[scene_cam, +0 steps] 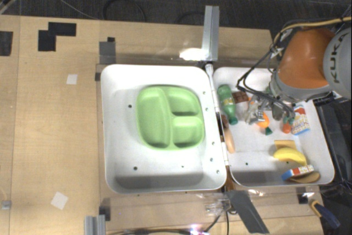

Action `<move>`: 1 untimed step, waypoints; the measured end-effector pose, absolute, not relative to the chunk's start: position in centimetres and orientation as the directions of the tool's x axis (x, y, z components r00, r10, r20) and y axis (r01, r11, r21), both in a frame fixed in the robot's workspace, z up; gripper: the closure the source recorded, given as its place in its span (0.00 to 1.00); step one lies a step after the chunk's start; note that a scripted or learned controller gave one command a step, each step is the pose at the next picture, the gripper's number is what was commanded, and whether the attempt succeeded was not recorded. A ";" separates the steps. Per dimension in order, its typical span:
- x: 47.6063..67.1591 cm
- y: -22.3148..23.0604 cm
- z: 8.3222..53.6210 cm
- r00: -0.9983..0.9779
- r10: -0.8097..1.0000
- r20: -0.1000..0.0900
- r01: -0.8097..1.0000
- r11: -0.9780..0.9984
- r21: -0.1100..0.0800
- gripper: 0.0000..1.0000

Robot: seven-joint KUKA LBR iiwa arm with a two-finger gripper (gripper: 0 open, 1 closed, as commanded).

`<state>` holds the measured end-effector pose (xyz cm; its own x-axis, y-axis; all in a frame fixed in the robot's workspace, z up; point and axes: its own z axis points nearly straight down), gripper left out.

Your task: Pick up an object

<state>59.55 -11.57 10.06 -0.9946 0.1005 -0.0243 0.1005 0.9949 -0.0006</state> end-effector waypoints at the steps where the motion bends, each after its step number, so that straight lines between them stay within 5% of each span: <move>1: 60.2 -9.3 25.4 -0.936 0.353 -0.009 0.353 0.936 0.003 1.00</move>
<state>60.15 -9.29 25.41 -0.9356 0.3529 -0.0091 0.3529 0.9357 0.0028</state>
